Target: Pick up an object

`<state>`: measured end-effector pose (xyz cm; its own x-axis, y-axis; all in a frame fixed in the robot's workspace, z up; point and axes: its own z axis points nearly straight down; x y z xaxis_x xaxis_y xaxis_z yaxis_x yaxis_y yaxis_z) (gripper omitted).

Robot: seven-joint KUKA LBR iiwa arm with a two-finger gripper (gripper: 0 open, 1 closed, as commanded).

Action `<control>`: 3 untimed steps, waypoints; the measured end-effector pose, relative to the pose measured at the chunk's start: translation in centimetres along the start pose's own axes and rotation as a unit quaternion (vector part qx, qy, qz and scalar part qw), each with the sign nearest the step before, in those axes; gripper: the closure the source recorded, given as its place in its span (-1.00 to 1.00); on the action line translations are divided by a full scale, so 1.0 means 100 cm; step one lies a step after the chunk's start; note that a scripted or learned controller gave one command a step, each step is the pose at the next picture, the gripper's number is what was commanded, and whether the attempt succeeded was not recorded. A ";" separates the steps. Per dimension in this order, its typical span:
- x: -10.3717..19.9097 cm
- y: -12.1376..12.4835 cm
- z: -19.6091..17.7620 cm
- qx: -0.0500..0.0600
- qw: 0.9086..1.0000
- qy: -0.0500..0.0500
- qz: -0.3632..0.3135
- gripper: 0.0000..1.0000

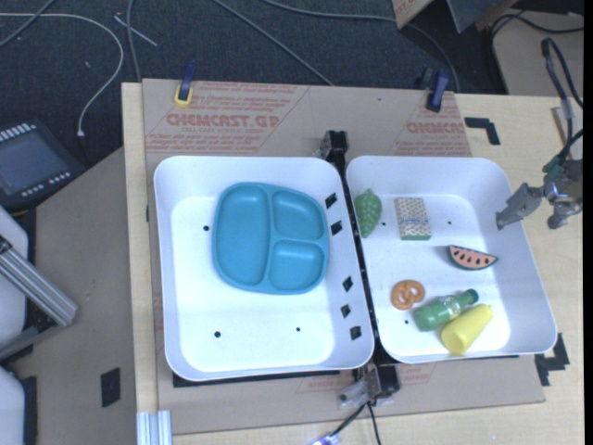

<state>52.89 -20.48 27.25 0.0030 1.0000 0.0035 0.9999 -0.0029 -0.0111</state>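
The hand hangs at the three o'clock edge of the right bin, above its rim; whether it is released or clenched cannot be told, and nothing shows in its grasp. Nearest it, toward eight o'clock, lies a watermelon slice. Further in are a patterned block and a green leafy piece at the bin's nine o'clock side. Toward six o'clock sit a pretzel, a green bottle and a yellow piece touching it. The left bin holds a blue divided plate. Both bins rest on the worktop.
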 end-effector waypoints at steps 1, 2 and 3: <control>0.000 0.002 -0.005 -0.005 1.000 -0.001 -0.002 -1.00; -0.001 0.004 0.058 -0.002 1.000 0.000 -0.001 -1.00; -0.004 0.007 0.101 -0.003 1.000 0.000 -0.001 -1.00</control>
<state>53.43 -20.80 17.19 0.0000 1.0000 0.0026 1.0000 0.0000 -0.0050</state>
